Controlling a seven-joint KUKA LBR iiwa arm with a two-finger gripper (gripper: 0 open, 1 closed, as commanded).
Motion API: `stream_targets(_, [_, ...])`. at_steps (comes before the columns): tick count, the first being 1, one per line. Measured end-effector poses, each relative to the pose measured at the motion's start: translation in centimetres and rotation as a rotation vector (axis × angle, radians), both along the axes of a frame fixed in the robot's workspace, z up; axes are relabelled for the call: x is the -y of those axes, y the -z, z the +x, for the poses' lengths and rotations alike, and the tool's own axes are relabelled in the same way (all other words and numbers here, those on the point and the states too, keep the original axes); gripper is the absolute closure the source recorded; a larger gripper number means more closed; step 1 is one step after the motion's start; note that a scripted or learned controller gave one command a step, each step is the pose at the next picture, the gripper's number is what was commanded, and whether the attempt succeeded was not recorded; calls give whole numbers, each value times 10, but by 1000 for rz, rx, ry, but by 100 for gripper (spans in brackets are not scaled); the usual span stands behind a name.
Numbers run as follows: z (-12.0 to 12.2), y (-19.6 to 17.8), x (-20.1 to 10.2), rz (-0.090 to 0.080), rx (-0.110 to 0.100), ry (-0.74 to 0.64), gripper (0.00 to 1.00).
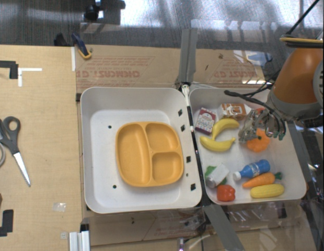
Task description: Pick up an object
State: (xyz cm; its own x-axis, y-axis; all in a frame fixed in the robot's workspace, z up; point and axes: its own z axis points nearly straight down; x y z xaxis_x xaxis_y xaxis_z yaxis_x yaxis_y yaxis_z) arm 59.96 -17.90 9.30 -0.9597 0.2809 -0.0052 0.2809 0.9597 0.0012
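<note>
Yellow corn cob (pixel 266 191) beside carrot (pixel 261 180), orange fruit (pixel 258 143) under claw (pixel 252 131).

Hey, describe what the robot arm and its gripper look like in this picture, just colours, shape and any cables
The arm is a thick rounded body, with a broad orange band above a grey wrist section. Thin black cables loop out from the wrist. The two-finger gripper is a compact assembly of bare silvery-grey metal with small dark parts, much slimmer than the bulky arm above it. No markings or labels are legible on it.

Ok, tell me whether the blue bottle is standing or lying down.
Lying down. The blue bottle rests on its side on the right bin's floor, white cap toward the left, above the carrot.
</note>
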Motion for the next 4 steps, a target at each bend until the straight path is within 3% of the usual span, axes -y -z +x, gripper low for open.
stream_targets(1, [41,0,-65,0,-3,251,100])
stream_targets(2, [33,-177,-107,0,-1,314,100])
stream_targets(3, [42,-217,-113,0,-2,365,100])
stream_targets(4, [44,-313,-68,0,-2,399,100])
